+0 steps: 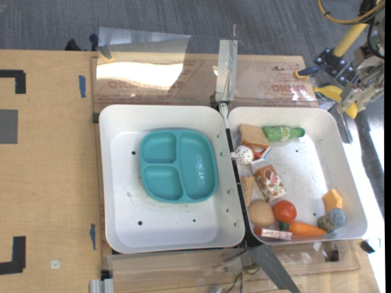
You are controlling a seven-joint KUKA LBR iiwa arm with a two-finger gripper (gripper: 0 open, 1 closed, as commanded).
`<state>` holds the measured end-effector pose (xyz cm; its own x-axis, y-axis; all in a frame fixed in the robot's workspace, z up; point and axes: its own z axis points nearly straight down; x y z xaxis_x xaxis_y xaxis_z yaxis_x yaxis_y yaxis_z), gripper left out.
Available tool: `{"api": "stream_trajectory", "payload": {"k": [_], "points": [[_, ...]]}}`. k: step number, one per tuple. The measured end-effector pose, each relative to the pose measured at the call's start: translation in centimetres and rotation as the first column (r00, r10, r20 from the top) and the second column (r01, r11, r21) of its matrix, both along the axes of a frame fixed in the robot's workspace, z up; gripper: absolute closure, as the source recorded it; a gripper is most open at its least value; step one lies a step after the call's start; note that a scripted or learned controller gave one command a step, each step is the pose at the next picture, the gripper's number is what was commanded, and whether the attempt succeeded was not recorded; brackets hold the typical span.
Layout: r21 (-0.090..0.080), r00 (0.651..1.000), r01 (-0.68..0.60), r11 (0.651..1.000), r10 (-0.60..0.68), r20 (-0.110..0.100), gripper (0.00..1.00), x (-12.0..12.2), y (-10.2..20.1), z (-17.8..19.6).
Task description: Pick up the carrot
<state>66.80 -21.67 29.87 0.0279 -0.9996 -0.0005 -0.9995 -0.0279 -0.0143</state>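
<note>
The carrot (307, 229) is orange with a small green top pointing left. It lies flat along the near wall of the right bin (351, 163), toward the front right corner. A red tomato (285, 210) sits just above its green end. A grey-blue lump (334, 220) touches its pointed right end.
The right bin also holds a tan round ball (261, 213), a small carton (269, 183), a green bottle (283, 133), a bread slice (253, 135), a white ball (245, 155) and an orange block (333, 199). A teal divided plate (179, 165) lies in the left bin (116, 163).
</note>
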Motion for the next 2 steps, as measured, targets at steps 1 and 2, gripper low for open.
{"api": "stream_trajectory", "payload": {"k": [1,2], "points": [[0.006,1.000,0.005,1.000,-0.005,0.000,1.00,0.0,0.0,0.7],[0.010,1.000,0.009,1.000,-0.009,0.008,1.00,0.2,0.2,1.9]]}}
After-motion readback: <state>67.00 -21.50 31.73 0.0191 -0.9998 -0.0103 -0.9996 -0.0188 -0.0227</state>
